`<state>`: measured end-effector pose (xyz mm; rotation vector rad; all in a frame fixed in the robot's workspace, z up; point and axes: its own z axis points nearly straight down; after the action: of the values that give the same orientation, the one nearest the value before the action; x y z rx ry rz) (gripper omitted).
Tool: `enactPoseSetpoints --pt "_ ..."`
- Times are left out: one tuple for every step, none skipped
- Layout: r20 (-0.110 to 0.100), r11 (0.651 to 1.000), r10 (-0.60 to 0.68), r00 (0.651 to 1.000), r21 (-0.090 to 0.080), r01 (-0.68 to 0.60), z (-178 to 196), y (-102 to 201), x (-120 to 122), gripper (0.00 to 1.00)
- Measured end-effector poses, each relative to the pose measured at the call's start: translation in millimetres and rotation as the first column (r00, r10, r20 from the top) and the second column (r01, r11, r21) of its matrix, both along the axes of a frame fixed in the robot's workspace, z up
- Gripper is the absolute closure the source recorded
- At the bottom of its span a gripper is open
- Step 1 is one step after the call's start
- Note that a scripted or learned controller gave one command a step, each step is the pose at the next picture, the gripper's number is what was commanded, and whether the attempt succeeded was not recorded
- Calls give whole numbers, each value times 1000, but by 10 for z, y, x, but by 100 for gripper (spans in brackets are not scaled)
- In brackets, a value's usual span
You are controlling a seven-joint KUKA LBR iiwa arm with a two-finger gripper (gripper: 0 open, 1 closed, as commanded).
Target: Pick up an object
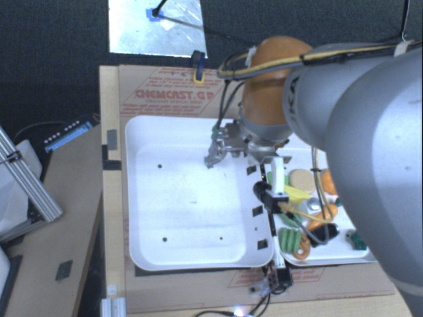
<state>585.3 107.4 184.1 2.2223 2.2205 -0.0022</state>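
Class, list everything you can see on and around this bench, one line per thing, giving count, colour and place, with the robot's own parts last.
Left bin: one, white, shallow, middle of the bench.
Right bin: one, white, beside the left bin, largely covered by the arm.
Small objects: a mixed pile, yellow, orange, green, tan and dark, in the right bin; too cluttered to count.
Cardboard sheet: one, tan with red print, under both bins.
Clamp: one, blue and yellow, at the cardboard's far edge.
Shiny panel: one, silvery, beyond the bench.
Metal rail: one, silver, far left.
Arm: one, grey with an orange band, reaching in from the right.
Gripper: one, metallic, over the left bin's far right part; its state is unclear.
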Motion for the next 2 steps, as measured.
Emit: enactPoseSetpoints --pt "6 1000 -3 1000 -1 3 313 -542 186 0" --pt "7 1000 12 1000 6 -12 883 182 -169 0"
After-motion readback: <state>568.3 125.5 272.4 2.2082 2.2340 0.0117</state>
